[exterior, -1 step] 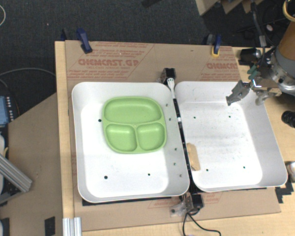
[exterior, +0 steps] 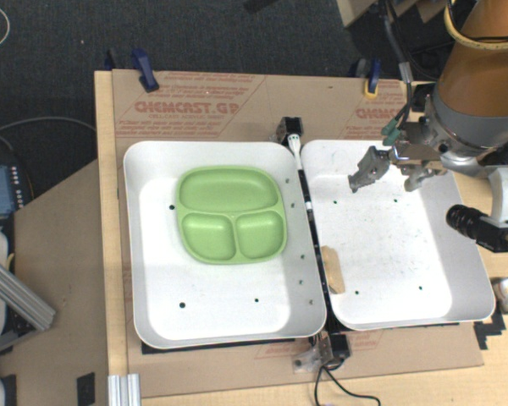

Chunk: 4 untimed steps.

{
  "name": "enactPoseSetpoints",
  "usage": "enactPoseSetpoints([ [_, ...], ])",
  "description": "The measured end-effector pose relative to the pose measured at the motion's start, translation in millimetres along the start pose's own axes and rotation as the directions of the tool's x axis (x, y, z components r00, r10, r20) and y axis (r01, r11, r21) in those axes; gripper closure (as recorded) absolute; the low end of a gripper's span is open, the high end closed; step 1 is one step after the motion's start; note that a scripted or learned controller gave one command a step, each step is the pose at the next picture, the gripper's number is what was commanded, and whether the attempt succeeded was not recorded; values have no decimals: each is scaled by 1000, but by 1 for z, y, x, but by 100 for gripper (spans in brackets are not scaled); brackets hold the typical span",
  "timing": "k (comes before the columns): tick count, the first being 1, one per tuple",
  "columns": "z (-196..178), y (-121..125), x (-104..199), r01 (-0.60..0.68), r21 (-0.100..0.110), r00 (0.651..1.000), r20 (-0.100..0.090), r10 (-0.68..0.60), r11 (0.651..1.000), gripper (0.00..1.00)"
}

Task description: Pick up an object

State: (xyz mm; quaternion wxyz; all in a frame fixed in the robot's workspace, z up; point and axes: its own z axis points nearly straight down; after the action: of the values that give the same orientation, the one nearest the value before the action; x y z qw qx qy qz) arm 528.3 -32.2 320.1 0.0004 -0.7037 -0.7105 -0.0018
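A green divided plate [exterior: 231,214] lies in the left white bin [exterior: 152,294], toward its back. A small tan block [exterior: 333,271] rests against the left wall of the right bin [exterior: 423,303]. My gripper [exterior: 389,175] hangs over the back part of the right bin, above bare floor, well behind and to the right of the tan block. Its two fingers [exterior: 362,173] stand apart, open, and nothing is between them.
The raised divider [exterior: 307,218] between the two bins runs down the middle. A black cylindrical part [exterior: 478,227] juts over the right bin's right rim. Blue clamps [exterior: 144,70] hold the brown board at the back. Cables trail at the front edge.
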Motion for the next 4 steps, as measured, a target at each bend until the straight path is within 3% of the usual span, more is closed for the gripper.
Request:
enactPoseSetpoints([
  [1, -50, -46, 46, -4, -2, 1000, 1, 4, 1000, 0],
  [2, -58, -44, 44, -8, -2, 1000, 3, 8, 1000, 100],
  [3, -23, -45, 62, -8, 7, 1000, 3, 8, 1000, 100],
  [4, -16, -48, 101, -6, 6, 1000, 2, 6, 1000, 100],
])
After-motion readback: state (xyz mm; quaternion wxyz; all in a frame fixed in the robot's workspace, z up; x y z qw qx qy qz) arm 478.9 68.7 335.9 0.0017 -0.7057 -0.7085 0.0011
